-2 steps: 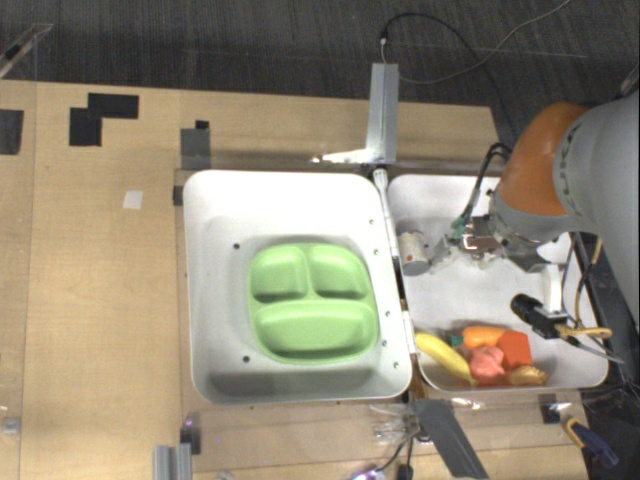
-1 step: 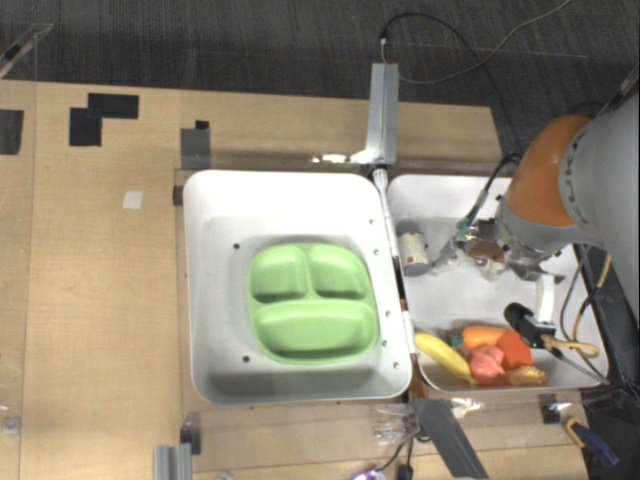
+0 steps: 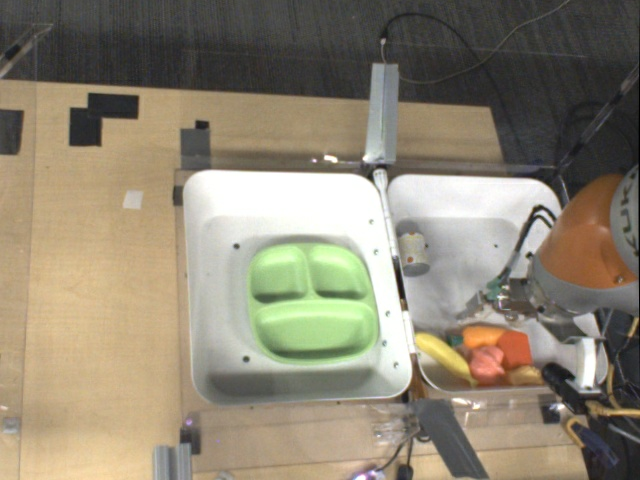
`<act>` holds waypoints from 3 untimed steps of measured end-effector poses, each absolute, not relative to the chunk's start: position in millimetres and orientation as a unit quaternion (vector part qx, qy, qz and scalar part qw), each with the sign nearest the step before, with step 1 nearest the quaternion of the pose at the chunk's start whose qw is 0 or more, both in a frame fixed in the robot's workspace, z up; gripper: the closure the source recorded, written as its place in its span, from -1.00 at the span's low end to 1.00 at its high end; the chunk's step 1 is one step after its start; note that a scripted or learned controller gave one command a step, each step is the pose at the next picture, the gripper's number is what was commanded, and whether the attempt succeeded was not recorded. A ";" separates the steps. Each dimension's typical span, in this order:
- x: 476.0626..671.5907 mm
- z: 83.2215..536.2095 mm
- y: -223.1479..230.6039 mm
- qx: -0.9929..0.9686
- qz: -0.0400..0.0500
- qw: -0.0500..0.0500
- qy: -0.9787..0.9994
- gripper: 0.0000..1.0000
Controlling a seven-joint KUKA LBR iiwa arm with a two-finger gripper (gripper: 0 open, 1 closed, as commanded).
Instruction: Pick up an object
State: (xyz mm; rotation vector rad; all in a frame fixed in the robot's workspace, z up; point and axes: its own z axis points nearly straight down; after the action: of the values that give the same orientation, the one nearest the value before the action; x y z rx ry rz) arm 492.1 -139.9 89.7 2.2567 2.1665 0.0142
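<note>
In the right bin (image 3: pixel 470 208), a pile of toy food lies along the near wall: a yellow banana (image 3: pixel 443 356), an orange piece (image 3: pixel 480 336), a red-orange block (image 3: pixel 515 348), a pink piece (image 3: pixel 487 365) and a small brown piece (image 3: pixel 526 375). A small grey cup (image 3: pixel 411 251) stands apart by the bin's left wall. The gripper (image 3: pixel 494 301) hangs low just above the orange piece, at the far edge of the pile, under the arm's orange band (image 3: pixel 590 243). Nothing shows between its tips.
The left bin (image 3: pixel 215 268) holds a green divided plate (image 3: pixel 312 301) in its middle. A metal post (image 3: pixel 381 113) stands behind the ridge between the two bins. Black cables run over the dark floor at the back.
</note>
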 end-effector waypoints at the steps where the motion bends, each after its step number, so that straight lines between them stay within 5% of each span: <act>1: 493.8 90.1 -88.0 0.687 0.005 0.010 0.727 -1.00; 2: 553.6 89.2 -100.9 0.722 0.005 0.006 0.691 -1.00; 3: 487.9 112.3 -145.3 0.691 0.000 0.001 0.722 -1.00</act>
State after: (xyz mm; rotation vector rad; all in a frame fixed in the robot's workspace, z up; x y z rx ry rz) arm 487.9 -145.3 112.3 2.1710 2.2686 0.0011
